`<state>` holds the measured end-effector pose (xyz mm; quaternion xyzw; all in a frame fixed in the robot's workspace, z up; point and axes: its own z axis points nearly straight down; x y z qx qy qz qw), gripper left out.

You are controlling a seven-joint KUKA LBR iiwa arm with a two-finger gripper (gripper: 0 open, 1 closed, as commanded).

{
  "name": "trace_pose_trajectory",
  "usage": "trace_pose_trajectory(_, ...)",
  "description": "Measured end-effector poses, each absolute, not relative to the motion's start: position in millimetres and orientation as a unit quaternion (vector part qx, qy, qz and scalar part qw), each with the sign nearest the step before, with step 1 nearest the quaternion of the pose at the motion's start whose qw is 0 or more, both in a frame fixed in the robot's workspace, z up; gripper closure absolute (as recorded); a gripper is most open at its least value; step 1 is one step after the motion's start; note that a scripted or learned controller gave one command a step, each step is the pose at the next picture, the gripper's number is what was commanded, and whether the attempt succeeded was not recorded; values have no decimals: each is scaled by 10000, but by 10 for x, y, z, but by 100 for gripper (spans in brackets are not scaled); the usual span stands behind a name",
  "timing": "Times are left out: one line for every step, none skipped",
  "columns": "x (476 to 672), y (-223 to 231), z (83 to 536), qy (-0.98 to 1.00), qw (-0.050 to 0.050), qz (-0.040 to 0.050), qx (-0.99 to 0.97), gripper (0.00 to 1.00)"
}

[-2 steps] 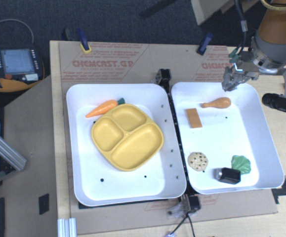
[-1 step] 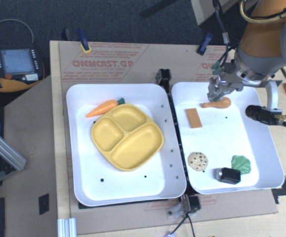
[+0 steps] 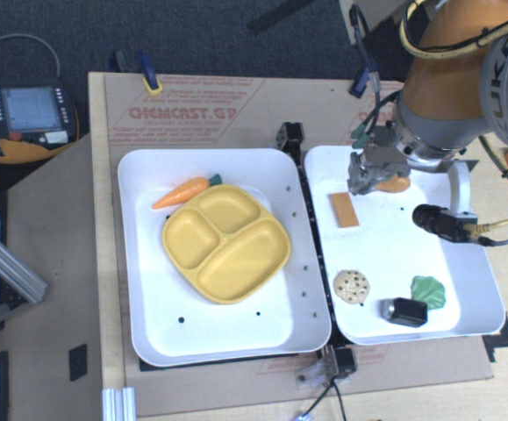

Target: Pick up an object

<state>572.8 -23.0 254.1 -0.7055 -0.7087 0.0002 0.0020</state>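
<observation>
Grey two-finger gripper (image 3: pixel 373 175) sits over a small rounded orange-tan object (image 3: pixel 395 182) at the back of the right white bin (image 3: pixel 473 318); object mostly hidden, grip state can't be determined.

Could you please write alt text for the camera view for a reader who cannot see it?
The arm's end effector is low in the right bin, over an orange item; a tan block and cookie lie nearby. The left bin holds a yellow divided plate and a carrot.
</observation>
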Motion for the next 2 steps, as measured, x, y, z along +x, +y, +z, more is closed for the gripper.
trace_pose_trajectory(5487,244,2556,-7090,21,5,-7052,100)
trace_pose_trajectory(5246,657,2518,-7088,23,10,-7054,100)
